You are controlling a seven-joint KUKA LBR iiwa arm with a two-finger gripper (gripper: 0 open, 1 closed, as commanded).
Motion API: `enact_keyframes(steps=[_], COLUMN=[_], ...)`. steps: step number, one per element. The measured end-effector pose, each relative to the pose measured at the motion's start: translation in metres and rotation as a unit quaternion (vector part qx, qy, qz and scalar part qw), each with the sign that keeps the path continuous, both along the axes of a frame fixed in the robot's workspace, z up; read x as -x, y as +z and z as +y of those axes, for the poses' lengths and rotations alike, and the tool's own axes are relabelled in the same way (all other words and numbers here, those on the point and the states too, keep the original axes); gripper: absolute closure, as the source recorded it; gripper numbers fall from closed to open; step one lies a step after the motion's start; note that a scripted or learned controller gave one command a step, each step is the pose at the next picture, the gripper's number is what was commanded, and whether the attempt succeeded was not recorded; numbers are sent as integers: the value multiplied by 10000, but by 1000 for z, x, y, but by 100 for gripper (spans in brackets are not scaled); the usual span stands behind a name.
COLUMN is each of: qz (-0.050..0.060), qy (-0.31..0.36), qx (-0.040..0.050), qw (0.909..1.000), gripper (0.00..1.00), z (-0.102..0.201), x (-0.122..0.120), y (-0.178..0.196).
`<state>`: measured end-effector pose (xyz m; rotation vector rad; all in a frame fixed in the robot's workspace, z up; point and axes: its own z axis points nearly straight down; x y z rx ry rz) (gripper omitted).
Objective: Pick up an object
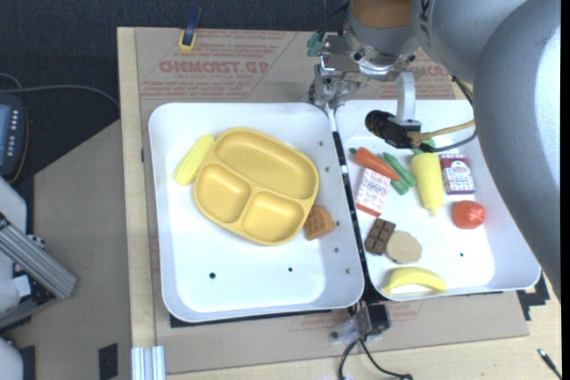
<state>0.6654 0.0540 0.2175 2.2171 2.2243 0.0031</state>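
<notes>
The left bin (169, 218) holds a yellow divided tray (256, 184) with a corn cob (193, 158) at its left edge and a brown piece (318, 222) at its right; its front part lies bare. The right bin (499, 267) is crowded: carrot (374, 162), packet (373, 191), yellow bottle (427, 181), tomato (468, 214), chocolate (379, 235), banana (415, 280). The gripper (331, 93) hangs over the back end of the rims between the bins; whether its fingers are apart cannot be told, and nothing shows between them.

Two shallow white plastic bins (178, 271) looked smooth, faintly glossy. Yellow three-compartment plastic tray (258, 184) had a satin sheen. Brown cardboard sheet (232, 67) beneath was matt. Small red plastic tomato (468, 214) shone. Grey arm casing (517, 40) looked smooth, semi-matt.
</notes>
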Motion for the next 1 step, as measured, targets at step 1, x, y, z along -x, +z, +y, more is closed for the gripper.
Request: enact_keyframes(steps=[1], qz=[-5], qy=[-9], qx=[0], qw=[10000], gripper=[100], z=[2], x=[1], y=[13])
